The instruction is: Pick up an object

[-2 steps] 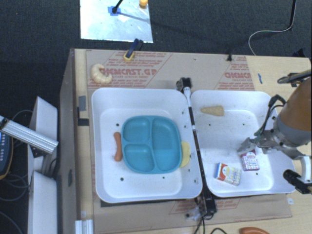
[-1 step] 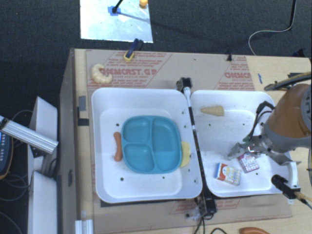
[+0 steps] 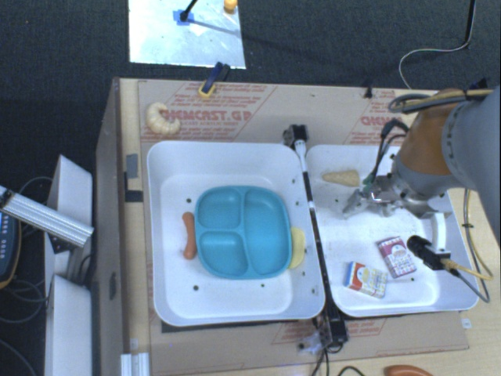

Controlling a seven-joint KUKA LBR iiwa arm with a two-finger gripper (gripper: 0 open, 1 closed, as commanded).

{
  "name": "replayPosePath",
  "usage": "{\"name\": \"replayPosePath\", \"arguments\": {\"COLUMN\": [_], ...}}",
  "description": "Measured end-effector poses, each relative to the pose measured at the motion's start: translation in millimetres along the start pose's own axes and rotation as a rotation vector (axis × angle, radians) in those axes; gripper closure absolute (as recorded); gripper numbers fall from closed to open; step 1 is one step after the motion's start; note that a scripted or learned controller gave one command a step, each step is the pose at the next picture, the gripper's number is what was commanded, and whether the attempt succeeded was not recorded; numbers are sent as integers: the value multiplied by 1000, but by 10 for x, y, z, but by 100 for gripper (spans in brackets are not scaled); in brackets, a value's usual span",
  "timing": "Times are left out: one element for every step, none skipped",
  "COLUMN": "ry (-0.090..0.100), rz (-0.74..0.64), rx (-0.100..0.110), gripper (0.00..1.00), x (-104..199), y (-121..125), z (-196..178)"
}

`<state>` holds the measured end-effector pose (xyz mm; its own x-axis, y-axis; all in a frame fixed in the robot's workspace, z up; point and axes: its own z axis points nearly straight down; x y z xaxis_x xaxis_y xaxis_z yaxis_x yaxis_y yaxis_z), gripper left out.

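Observation:
In the right bin [image 3: 337, 233] my gripper [image 3: 354, 203] hangs low over the floor near the bin's back left, reaching in from the right. A pale yellow wedge [image 3: 341, 178] lies just behind it, apart from it. A red-and-white card box [image 3: 397, 257] rests toward the front right. A second small box [image 3: 366, 279], red, white and blue, lies near the front wall. Nothing shows in the gripper's grasp.
The left bin [image 3: 168, 288] bears a blue divided plate [image 3: 239, 231], an orange sausage [image 3: 189, 236] to its left and a yellow piece [image 3: 298, 247] at its right edge. On the cardboard behind lie a beige curled object [image 3: 160, 117] and a blue-yellow tool [image 3: 211, 81].

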<state>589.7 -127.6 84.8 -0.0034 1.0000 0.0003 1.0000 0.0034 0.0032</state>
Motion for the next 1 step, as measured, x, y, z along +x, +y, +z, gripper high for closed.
{"name": "replayPosePath", "arguments": {"ry": [-1], "rz": [3], "rx": [3], "gripper": [0], "x": [-273], "y": [-542], "z": [5]}}
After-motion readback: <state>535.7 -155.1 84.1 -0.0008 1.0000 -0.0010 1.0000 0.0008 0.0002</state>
